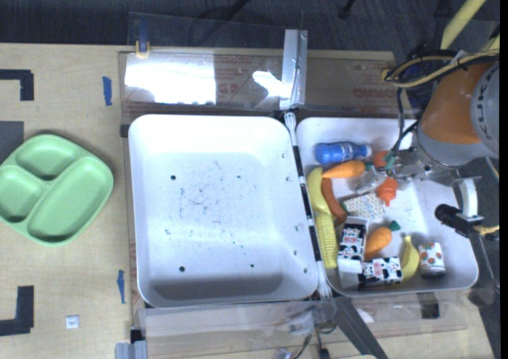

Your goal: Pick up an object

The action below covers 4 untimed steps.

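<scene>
The right bin (460,274) holds several small items: a blue bottle (341,151), an orange carrot (343,169), a long yellow piece (316,191), a speckled white pad (365,205), two black-and-white cartons (352,242) (381,270), an orange lump (379,240), a small banana (409,258) and a spotted cup (431,258). My gripper (386,173) reaches in from the right and hangs low over the bin's upper middle, just right of the carrot. A small orange piece (387,191) sits right under it. Whether it is held is unclear.
The left white bin (214,206) lies beside the right one, with a shared rim between them. A green divided plate (51,187) rests on the bench at far left. A clear plastic panel (206,71) stands behind the bins. Cables hang near the arm at upper right.
</scene>
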Tool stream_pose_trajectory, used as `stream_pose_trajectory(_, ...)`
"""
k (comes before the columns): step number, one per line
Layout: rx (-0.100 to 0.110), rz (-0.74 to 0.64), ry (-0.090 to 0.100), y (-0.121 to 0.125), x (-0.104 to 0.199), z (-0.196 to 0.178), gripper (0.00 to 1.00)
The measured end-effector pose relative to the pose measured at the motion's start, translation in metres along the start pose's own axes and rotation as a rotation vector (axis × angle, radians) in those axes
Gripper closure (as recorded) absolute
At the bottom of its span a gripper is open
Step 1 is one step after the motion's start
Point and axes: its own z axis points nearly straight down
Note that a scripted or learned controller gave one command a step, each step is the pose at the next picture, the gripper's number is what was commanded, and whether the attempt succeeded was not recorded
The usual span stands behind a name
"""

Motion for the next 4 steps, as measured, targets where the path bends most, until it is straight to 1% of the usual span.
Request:
stream_pose_trajectory(1,0.001,-0.131,0.001,-0.025,-0.001,0.0,0.0)
stream_pose_trajectory(2,-0.002,-0.31,-0.002,0.037,-0.04,0.0,0.0)
stream_pose_trajectory(3,-0.009,-0.31,-0.006,0.039,-0.04,-0.013,1.0)
stream_pose_trajectory(4,-0.015,-0.309,-0.009,0.041,-0.041,-0.024,1.0)
